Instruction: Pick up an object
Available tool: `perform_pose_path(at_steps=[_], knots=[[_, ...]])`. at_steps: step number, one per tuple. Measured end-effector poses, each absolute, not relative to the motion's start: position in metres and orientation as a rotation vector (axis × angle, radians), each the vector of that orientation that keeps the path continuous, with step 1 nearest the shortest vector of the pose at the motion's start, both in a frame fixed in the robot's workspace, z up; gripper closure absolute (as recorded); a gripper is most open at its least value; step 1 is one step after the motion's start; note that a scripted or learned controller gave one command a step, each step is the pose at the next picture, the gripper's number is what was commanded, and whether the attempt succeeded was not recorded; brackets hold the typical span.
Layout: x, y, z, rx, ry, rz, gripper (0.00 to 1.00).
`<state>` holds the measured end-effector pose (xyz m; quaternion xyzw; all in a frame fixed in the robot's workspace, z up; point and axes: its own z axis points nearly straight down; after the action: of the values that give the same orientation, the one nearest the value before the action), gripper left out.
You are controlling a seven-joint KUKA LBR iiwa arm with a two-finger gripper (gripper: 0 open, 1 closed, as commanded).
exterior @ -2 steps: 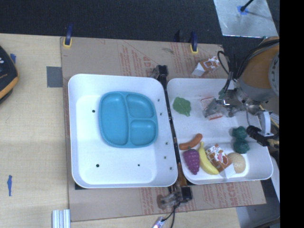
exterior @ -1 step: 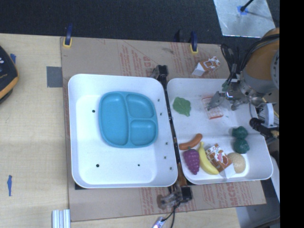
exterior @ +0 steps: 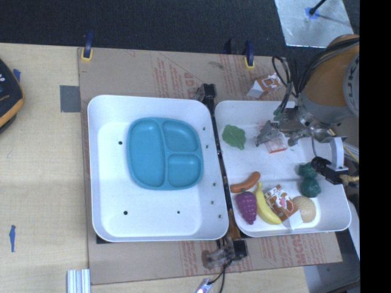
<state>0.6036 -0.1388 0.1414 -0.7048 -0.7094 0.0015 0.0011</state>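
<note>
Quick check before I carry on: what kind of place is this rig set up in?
Likely a robotics lab bench, not a kitchen. Two white bins sit clamped on cardboard, the right one holding toy food such as a banana and grapes, the left a blue divided plate.

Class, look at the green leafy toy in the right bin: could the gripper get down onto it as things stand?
Probably yes. The green leafy toy lies alone on bare bin floor, apart from the other toys, and the gripper hovers just beside it in the right bin with nothing between.

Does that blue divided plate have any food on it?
Empty. The blue plate shows bare compartments; it lies alone in the left bin.
</note>
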Motion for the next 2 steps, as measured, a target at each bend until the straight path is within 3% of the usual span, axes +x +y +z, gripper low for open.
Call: perform_pose_path(at_steps=[1,2], knots=[[0.652,-0.163,0.091,-2.215,-2.225,0.004,0.00],[0.619,-0.176,0.092,-2.215,-2.225,0.006,0.00]])
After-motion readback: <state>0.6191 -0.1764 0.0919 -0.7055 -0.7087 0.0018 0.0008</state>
